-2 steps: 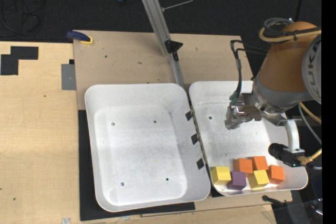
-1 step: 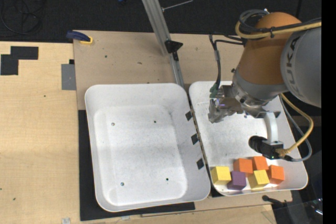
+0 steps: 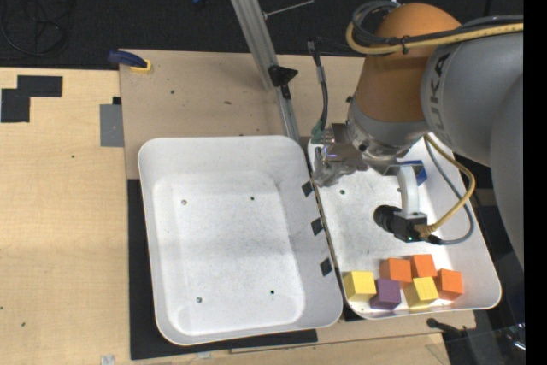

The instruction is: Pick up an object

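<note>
Gripper [image 3: 329,162] low at right bin's [image 3: 485,269] far-left corner; grip state unreadable, probably hidden by the wrist. Colored blocks [image 3: 403,279] clustered at near edge, well apart.

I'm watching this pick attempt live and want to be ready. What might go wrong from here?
1. The blocks sit packed together in the right bin's near corner, so the gripper may knock neighbours or fail to fit around one.
2. The gripper is close to the wall between the bins, far from the blocks, and might clip it.
</note>
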Available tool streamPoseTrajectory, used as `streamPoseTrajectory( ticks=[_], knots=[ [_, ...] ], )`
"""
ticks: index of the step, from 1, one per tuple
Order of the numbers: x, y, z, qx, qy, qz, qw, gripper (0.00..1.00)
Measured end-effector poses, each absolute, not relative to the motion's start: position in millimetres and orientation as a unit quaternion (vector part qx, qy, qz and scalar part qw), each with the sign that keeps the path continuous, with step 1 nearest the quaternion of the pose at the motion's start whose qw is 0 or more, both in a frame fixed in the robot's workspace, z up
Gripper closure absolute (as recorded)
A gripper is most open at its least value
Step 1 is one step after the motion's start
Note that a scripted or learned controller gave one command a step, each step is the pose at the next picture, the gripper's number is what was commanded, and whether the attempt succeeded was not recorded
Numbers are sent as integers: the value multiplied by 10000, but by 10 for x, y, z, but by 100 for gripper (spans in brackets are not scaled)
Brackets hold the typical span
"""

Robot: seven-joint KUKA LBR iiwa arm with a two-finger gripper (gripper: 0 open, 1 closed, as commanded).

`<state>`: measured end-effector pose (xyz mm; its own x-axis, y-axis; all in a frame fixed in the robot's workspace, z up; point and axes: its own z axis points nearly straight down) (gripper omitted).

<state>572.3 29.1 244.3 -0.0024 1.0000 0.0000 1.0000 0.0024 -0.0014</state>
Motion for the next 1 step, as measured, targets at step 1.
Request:
streamPoseTrajectory(
  ticks=[1],
  knots=[
    [5907,859,2458,-7059,-7084,5,5,100]
  ],
)
